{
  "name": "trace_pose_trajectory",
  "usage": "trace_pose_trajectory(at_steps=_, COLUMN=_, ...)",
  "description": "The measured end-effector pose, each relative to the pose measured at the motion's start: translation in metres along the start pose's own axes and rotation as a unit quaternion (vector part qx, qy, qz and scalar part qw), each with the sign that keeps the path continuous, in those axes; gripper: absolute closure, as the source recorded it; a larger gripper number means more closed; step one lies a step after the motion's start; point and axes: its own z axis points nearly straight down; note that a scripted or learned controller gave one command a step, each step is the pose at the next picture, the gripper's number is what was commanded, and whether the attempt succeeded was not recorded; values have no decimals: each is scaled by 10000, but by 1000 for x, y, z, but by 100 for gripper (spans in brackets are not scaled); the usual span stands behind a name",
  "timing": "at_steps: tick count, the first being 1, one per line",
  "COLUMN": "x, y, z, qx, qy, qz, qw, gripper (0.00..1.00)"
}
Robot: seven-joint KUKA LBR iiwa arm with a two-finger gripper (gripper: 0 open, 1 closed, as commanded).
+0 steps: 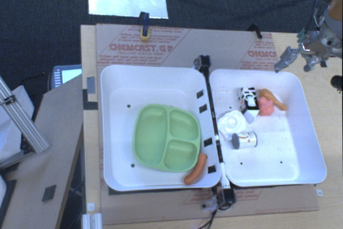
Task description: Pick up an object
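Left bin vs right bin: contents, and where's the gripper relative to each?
The left bin holds a green divided plate and a hot dog; the right bin holds a cluster of small objects. The gripper hangs above the right bin's far edge, far from the left bin. Both bins are shallow and white.

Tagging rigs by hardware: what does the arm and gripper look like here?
At the view's upper right, the gripper is grey metal with two splayed fingers. Above it sits a bulky grey wrist with an orange patch at the frame edge. Dark cables run along the arm toward the top of the picture.
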Motion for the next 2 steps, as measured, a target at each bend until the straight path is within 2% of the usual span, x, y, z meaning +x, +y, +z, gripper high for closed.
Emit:
trace_pose_trajectory(at_steps=1, x=1, y=2, z=-7, qx=-52, qy=-12, qz=-13, qw=10000, gripper=0)
trace_pose_trajectory(at_steps=2, x=-3, y=3, z=55, qx=-31, qy=-7, qz=-1, qw=10000, gripper=0)
